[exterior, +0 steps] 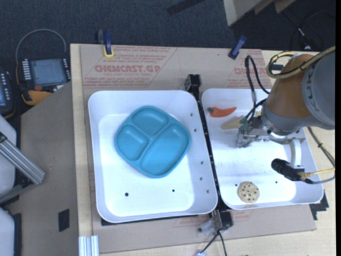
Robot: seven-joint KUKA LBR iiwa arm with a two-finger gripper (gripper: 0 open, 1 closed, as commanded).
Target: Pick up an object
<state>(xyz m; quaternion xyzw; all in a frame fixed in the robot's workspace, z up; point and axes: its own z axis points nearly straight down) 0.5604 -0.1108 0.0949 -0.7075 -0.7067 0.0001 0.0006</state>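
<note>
Cookie (248,192) at 6 o'clock of right bin (266,164): light, brittle; grip its edges gently. Gripper (244,139) sits at 12 o'clock from it, beside carrot (222,111); finger state unreadable.

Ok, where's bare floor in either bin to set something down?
Left bin: bare strip along the near wall, below the blue plate. Right bin: bare middle, between the claw and the cookie. Crowded at its far end, around the carrot and claw.
</note>
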